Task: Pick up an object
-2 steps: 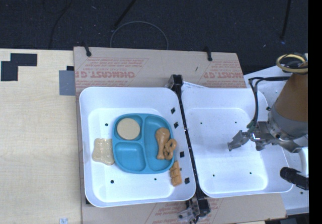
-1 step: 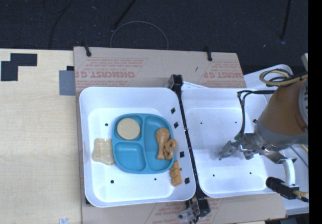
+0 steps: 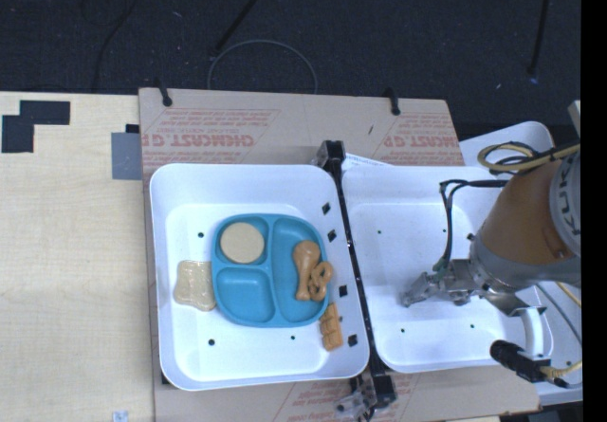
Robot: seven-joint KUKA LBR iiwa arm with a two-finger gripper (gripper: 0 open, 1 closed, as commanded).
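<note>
Cardboard (image 3: 285,131), a flat brown sheet beneath the two shallow white plastic bins, carries mirrored red print that seems to read "CHEMCAST", though the smaller lines are too faint to read. The grey arm with the orange band (image 3: 526,221) reaches in from the right and bends low over the right bin (image 3: 417,354), its metal two-finger gripper (image 3: 422,289) pointing left, close above the bin floor; whether it is open or closed cannot be told. In the left bin (image 3: 180,192) lies a blue three-compartment plastic tray (image 3: 251,302). A round tan disc (image 3: 241,242) sits in its upper left compartment, a tan pretzel-like piece (image 3: 311,270) in its right compartment. A pale tan flat piece (image 3: 194,284) touches the tray's left edge, and a small orange-brown chunk (image 3: 330,327) lies just beside its lower right corner.
</note>
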